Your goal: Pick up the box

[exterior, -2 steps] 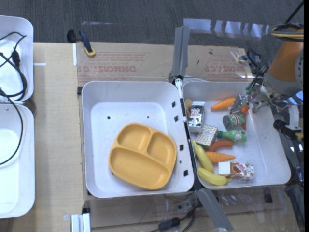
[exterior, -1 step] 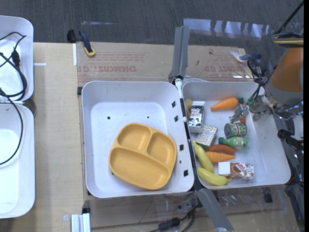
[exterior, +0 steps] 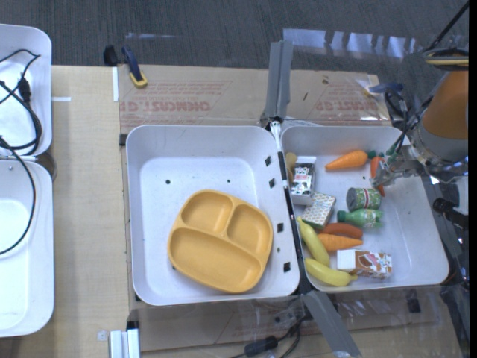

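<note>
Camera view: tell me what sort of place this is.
Probably a robot lab's pick-and-place test bench: two white bins sit side by side on cardboard, a grey and orange arm reaches over toy food and small boxes, and loose cables lie nearby.

Dark grey carpet floor [exterior: 223,13] beyond a pale wooden bench [exterior: 86,200].

The arm [exterior: 447,114] is cut off by the right edge (its pincer [exterior: 385,171] too blurred to read).

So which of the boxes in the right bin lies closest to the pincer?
The patterned box in the middle of the bin lies closest to the pincer; the white box lies farther left, the orange-and-white one nearer the front.
</note>
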{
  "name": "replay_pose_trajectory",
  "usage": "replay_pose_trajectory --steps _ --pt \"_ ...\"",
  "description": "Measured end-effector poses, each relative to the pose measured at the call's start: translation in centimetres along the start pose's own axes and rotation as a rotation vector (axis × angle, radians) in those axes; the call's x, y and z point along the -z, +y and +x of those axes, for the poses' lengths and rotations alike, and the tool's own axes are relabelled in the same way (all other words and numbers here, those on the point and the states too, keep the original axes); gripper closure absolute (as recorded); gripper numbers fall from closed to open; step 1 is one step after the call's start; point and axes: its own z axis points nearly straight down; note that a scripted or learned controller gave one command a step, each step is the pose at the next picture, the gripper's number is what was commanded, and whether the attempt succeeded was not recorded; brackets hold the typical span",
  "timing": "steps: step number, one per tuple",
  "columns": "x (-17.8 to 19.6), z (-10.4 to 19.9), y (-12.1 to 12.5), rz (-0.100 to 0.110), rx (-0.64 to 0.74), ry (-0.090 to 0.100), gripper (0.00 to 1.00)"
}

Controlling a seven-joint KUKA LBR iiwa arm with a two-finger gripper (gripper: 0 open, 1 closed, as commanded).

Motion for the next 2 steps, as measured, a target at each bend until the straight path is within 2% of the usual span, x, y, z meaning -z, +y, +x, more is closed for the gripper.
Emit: replay_pose_trajectory --steps 1,2 --pt "-0.04 0.36 0.09 0.002 0.003 0.006 0.00" --pt "0.94 0.24 0.14 -0.001 0.004 0.002 1.00"
